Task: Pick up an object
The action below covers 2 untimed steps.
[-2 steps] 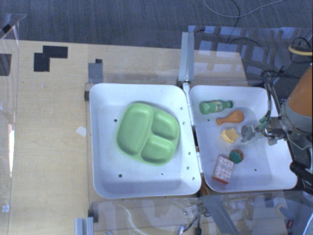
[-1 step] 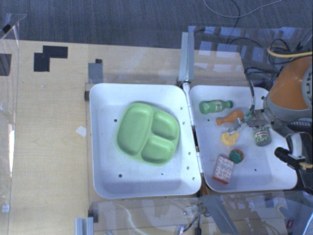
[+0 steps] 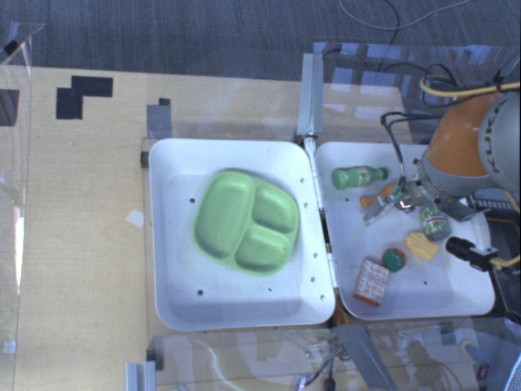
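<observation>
My gripper hangs low over the middle of the right bin, reaching in from the right. A small orange object lies right at its tip, partly covered by it; whether they touch is unclear. A green bottle lies on its side just beyond, near the bin's back left. A small greenish jar sits under the wrist. In front of it are a yellow piece, a round green and red item and a red and white box.
The left bin holds a green divided plate in its middle. A metal divider runs between the two bins at the back. Bare wooden bench lies to the left.
</observation>
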Each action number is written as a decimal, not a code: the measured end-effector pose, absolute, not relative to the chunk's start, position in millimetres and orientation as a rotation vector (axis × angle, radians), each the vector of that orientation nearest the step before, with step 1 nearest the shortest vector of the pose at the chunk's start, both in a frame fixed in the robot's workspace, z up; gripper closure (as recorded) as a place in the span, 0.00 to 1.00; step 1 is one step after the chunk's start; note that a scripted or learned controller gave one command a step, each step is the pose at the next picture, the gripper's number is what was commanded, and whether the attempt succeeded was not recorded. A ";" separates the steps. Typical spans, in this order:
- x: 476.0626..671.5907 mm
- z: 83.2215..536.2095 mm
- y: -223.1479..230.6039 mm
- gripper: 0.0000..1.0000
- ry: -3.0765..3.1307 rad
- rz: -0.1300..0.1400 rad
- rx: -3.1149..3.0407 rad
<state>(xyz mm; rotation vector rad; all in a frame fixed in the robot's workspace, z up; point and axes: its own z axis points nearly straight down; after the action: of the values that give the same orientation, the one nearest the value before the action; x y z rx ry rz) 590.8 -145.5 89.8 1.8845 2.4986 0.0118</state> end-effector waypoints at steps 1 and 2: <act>637.9 87.6 -141.7 0.00 2.544 0.000 1.842; 663.6 85.4 -133.8 0.00 2.288 -0.026 2.180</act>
<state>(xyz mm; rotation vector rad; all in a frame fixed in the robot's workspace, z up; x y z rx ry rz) 663.6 -133.8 85.4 2.1801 2.2880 -0.0255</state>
